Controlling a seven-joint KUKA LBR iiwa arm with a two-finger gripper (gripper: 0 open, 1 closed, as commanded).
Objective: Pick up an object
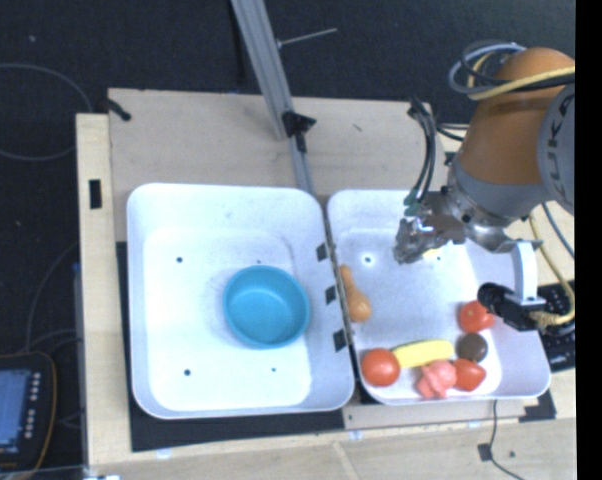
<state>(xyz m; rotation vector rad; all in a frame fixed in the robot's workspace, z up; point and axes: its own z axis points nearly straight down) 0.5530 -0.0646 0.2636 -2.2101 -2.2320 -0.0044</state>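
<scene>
1. Nearest me, along the front edge of the right bin (501, 393), sits a cluster of toy food: a red tomato (381, 367), a yellow banana (424, 352), a pink piece (437, 380), a second red piece (470, 374), a brown ball (471, 347) and another red ball (475, 317)
2. An orange carrot (354, 295) lies alone against that bin's left wall, well apart from the cluster
3. I judge all of these light, rigid plastic, smooth and a bit slippery; none looks fragile
4. My pick would be the carrot: it is slim and has free space on its right side, so I would close across its narrow width near the middle. The wall just beside it may crowd one finger
5. The tomato is my second choice, but being round it could squirt out, and the banana touches or nearly touches it
6. The gripper (413, 240) hangs over the bin's rear half, with bare floor beneath it. Whether its fingers are apart or together I cannot tell; nothing shows between them
7. From the gripper, the carrot lies near, towards the front and left; the cluster lies further forward
8. The left bin (161, 268) holds a blue bowl (267, 305)
</scene>
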